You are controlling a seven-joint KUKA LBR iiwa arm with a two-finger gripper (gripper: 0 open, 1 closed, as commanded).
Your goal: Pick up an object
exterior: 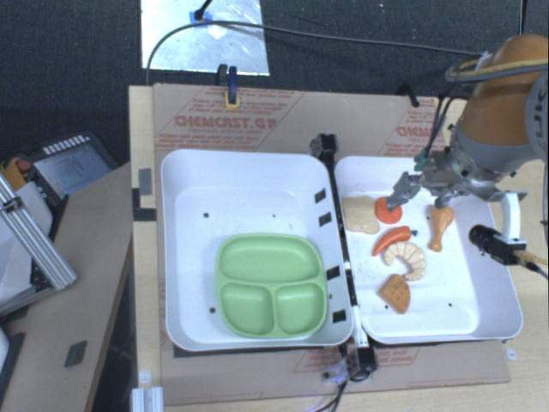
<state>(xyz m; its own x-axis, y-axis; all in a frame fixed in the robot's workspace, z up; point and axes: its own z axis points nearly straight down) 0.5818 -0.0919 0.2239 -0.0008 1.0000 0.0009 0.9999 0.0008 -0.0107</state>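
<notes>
Gripper (419, 194) is hovering in the right bin (502, 316) with fingers apart, nothing between them, one tip sitting just over the red slice (389, 213). Slice is looking light, stiff, flat and probably slick, so I'd be pinching across its edges. Cracker (360, 216) is touching it, drumstick (441, 225) and shrimp (410, 260) crowding nearby; green tray (271, 284) is lying in the left bin.
</notes>
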